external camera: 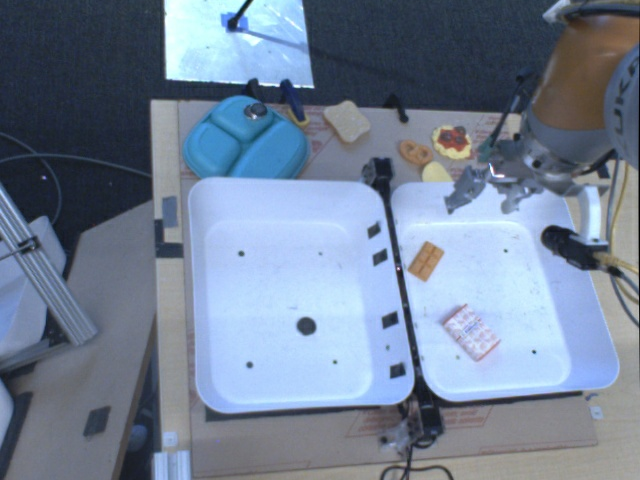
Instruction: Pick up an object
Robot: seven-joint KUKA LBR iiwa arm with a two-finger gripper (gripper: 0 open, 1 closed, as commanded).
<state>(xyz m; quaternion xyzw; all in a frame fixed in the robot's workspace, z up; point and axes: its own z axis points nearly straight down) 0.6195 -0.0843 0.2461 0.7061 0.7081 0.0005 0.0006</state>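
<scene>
My gripper (490, 196) hangs over the far edge of the right bin (560, 368), below the grey wrist and orange band. Its two grey fingers (463, 190) stand apart, open, with nothing between them. In the right bin lie an orange waffle-like cracker (426, 260) near the left wall and a small red-and-white patterned packet (471, 332) nearer the front. The cracker is to the left of and in front of the gripper. A small dark round piece (306, 325) rests on the floor of the left bin (215, 268).
Behind the bins on the board sit a blue divided tray (245, 138), a toy bread slice (347, 121), a pretzel (415, 152), a small pizza (452, 141) and a yellow piece (435, 173). A black part (568, 245) juts in over the right bin's right side.
</scene>
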